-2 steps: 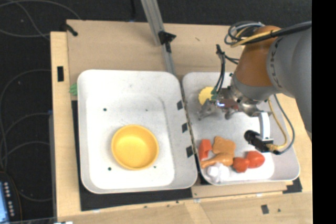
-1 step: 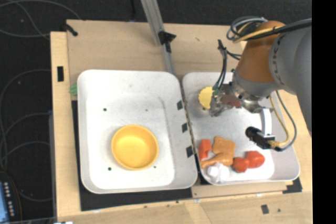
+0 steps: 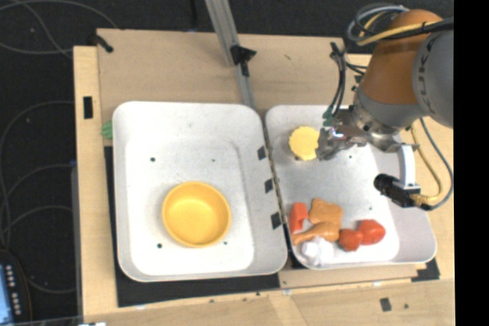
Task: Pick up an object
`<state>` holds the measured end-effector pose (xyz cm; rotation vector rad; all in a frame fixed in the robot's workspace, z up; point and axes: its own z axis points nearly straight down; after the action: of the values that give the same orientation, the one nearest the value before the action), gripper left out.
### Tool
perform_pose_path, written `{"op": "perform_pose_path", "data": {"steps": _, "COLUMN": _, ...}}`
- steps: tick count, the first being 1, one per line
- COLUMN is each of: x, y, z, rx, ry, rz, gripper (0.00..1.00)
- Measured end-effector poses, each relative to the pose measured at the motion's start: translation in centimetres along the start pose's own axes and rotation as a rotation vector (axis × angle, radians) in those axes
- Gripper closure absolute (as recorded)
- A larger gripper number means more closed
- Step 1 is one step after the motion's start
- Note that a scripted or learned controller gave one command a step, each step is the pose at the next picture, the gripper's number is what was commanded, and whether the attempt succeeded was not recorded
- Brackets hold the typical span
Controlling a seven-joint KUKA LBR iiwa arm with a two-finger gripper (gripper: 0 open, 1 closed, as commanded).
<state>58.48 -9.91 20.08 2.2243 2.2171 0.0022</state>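
Resting on a tan wooden bench point(image 3: 176, 65), two shallow white bins sit side by side under a fixed overhead camera. Inside the left bin point(image 3: 141, 133), a round yellow bowl point(image 3: 196, 214) lies upright toward the near side, well apart from everything else. A grey metal rail point(image 3: 218, 4) slants down from the far edge of the scene and ends at the seam between the bins. Just across that seam, in the far-left corner of the right bin point(image 3: 397, 240), a small pale yellow round object point(image 3: 303, 143) lies on the bin floor. Along the near edge of the same bin a cluster of items is heaped together: an orange carrot-like piece point(image 3: 297, 216) at the left, a tan-orange lumpy object point(image 3: 325, 214) beside it, a crumpled white item point(image 3: 321, 251) beneath, and a red object point(image 3: 364, 234) at the right. Above the far part of the right bin, the gripper point(image 3: 328, 145) hangs at the end of the grey arm with its orange band point(image 3: 397, 65), its tip just beside the pale yellow round object on that object's right. Whether the fingers are spread or closed cannot be told from this angle, and no object is seen between them. Black cables point(image 3: 428, 156) loop around the wrist.
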Motion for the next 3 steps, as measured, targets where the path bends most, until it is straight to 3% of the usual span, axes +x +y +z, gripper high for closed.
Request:
{"op": "perform_pose_path", "data": {"steps": 1, "x": -0.1, "y": 0.1, "z": -5.1, "rx": 0.0, "ry": -0.001, "rz": -0.006, "gripper": 1.0}}
{"op": "perform_pose_path", "data": {"steps": 3, "x": 10.3, "y": 5.4, "z": -3.2, "rx": 0.0, "ry": 0.0, "rz": -0.01, "gripper": 1.0}}
